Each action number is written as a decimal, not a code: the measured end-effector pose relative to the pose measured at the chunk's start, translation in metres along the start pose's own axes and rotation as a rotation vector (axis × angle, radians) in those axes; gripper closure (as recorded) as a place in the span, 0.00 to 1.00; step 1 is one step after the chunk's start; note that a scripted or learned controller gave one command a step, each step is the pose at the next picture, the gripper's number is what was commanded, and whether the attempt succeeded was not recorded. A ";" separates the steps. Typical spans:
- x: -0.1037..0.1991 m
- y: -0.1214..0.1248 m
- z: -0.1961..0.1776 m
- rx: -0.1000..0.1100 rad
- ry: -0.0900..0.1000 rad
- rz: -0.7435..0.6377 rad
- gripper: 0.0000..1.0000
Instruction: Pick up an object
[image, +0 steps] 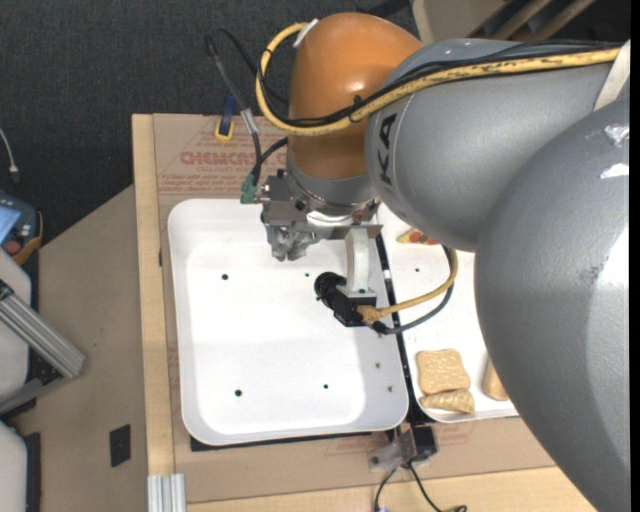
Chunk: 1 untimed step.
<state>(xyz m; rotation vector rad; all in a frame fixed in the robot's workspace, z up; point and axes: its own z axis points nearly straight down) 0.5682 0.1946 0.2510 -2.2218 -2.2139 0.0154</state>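
Reaching in from the right, the grey arm (520, 200) fills much of the upper and right side of the view, its orange band (345, 90) bulging above the wrist. The gripper (288, 243) hangs low over the back part of the left bin (210, 400), near that bin's far rim. Whether anything sits between its jaws cannot be told, since the wrist body covers them from this angle and only a dark metal cluster shows at the tip.

A black fitting (340, 298) with a yellow cable (420, 300) hangs just below the wrist, over the seam between the two bins.

The left bin's white floor shows a few small dark dots. In the right bin (440, 412), largely covered by the arm, two tan cracker-like pieces (443, 370) lie near the front corner, one touching the other, close beside the dividing edge. Another tan object (496, 380) peeks out just beside them at the arm's edge, and a reddish-orange bit (415, 237) shows farther back.

Both bins rest on a brown cardboard sheet (160, 300) with red print along its back edge.
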 end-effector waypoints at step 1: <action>0.031 -0.023 0.120 0.004 0.000 -0.006 1.00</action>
